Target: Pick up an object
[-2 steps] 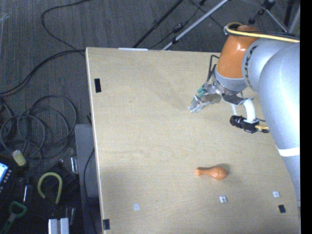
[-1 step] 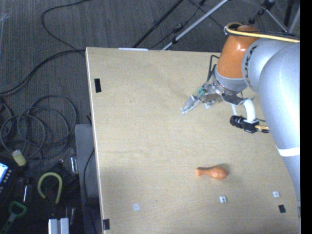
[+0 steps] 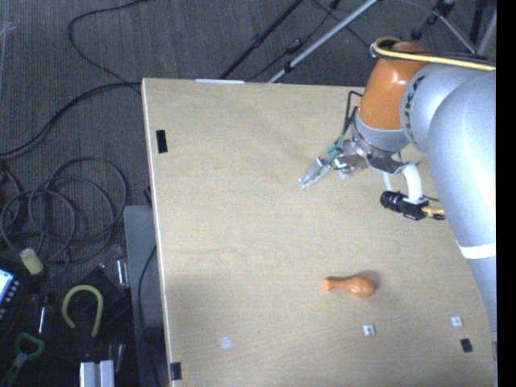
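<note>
An orange, gourd-shaped object (image 3: 352, 285) lies on its side on the tan bench top (image 3: 234, 240), toward the lower right. My gripper (image 3: 311, 178) hangs over the bench's upper middle, reaching in from the right below the orange wrist band (image 3: 389, 87). It is well above and a little left of the orange object in the picture, clearly apart from it. Nothing shows in the gripper.
A black cylinder with a yellow tip (image 3: 409, 205) sticks out from the arm. Small white tags (image 3: 368, 329) and black marks (image 3: 162, 141) dot the bench. Cables (image 3: 64, 208) and a green hook (image 3: 81, 305) lie on the floor to the left.
</note>
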Available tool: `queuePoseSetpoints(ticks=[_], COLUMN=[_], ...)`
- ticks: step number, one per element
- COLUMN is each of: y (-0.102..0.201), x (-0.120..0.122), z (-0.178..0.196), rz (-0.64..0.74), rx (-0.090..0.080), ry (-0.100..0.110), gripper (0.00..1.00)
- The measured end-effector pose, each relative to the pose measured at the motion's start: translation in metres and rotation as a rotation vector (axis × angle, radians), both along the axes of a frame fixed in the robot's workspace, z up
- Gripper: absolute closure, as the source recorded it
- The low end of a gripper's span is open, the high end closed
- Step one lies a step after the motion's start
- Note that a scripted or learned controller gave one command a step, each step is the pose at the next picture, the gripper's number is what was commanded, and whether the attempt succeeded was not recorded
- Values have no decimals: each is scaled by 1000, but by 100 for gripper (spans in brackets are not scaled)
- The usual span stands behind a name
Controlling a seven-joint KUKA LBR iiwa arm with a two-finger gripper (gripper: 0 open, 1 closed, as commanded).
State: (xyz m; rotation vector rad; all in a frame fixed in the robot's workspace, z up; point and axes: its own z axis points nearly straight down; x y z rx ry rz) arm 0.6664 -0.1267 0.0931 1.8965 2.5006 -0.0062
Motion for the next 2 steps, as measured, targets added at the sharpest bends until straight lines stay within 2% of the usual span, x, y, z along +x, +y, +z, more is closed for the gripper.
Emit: queuePoseSetpoints(ticks=[1,2], y=[0,0], x=[0,0], z=[9,9], rz=[-1,0], rx=[0,0], ry=[-1,0], gripper=[100,0])
